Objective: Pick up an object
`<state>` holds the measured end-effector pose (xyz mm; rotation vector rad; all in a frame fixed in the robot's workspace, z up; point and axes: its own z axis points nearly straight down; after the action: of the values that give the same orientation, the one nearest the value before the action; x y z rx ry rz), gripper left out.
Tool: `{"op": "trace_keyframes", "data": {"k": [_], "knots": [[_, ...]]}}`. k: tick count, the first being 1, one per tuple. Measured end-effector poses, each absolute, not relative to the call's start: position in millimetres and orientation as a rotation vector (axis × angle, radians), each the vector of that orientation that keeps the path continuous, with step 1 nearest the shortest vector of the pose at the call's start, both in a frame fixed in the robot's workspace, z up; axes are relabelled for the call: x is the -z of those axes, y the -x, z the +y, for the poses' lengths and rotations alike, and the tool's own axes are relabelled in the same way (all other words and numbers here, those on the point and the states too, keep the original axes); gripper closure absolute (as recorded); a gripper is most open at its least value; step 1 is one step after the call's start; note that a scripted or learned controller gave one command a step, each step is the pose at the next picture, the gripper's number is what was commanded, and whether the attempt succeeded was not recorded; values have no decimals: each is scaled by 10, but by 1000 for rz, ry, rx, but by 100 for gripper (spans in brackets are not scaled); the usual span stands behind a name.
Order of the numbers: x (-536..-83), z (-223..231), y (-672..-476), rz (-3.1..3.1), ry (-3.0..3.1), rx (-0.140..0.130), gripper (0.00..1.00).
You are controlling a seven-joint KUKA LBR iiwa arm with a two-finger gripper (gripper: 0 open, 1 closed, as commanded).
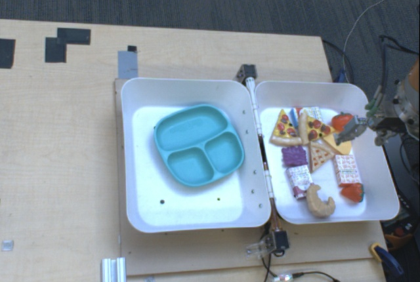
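Reaching in from the right, the arm is bringing its claw [348, 132] low over the far side of the right bin [387, 172]. The claw is hanging just above a red tomato [340, 120] and a yellow wedge [343, 147]. Whether the claw is spread or pressed together is too small and dark to tell, and nothing is showing as held in it.

The job is looking like it is at the reaching-down step, with no toy lifted yet. Next, the claw is probably going to need to go straight down on one toy, squeeze it, and lift. The toys are lying very close together, so it may be bumping a neighbor or grabbing two at once.

All the things to pick are sitting in the right bin. Two pizza slices [287, 128] are lying near the top, and a smaller slice [320, 157] is lying below them. A purple piece [294, 156] is lying just beside a wrapped snack [298, 178]. Another wrapped snack [346, 169] is lying near a red berry [353, 192]. A bitten cookie [319, 202] is sitting at the bottom.

The left bin [134, 162] is holding a blue plate [197, 145] with three sections, and no food is lying on it.
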<state>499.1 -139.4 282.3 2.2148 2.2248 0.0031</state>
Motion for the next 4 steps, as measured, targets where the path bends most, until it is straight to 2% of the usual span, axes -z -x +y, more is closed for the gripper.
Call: {"op": "trace_keyframes", "data": {"k": [1,2,3,4], "knots": [[-1387,-1427,-5034,2224,-2220,0,0],[-879,-990,-4909,2220,-2209,-14,0],[-992,-999,-4925,2216,-2206,-17,100],[-991,-999,-4924,2217,-2206,-17,0]]}}
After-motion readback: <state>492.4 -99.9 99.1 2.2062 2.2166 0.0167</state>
